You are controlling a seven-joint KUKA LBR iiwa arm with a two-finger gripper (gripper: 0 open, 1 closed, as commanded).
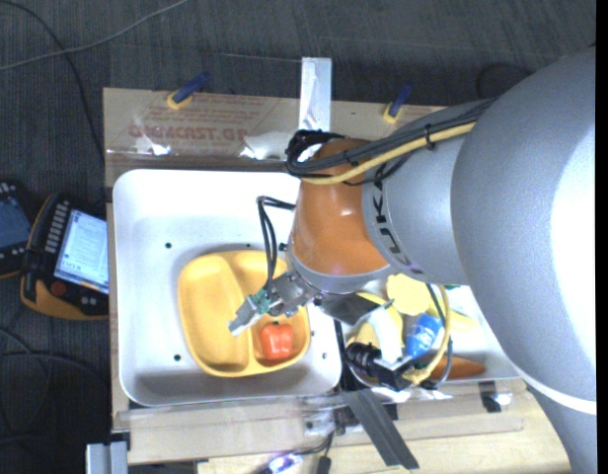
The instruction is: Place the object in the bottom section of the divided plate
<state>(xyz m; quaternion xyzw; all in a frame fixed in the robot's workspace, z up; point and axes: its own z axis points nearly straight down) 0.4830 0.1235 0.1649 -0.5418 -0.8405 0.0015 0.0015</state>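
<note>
Pincer (253, 309) hangs low over the yellow divided plate (207, 294), left of the frame's centre, at the end of the grey arm (521, 225) with its orange band (334, 220) that comes in from the right. Its slim fingers point down and to the left, and I cannot tell from this slant whether they stand wide or narrow; nothing shows plainly between them.

The red-orange object (275, 341) lies just below and a little right of the pincer, in the plate's small lower-right section, close to the plate's rim. It looks squat and rounded, so it has no strong long axis to line up with. It seems apart from the fingertips, though the gap is small and the wrist shades it.

The plate sits in the left white bin (146, 235). The right bin (462, 299), mostly under the arm, holds a jumble of things, a blue one (419, 337) among them.

By my judgement the object already rests in the bottom section, so the coming move turns on lifting straight up and away to the right without brushing it.
</note>
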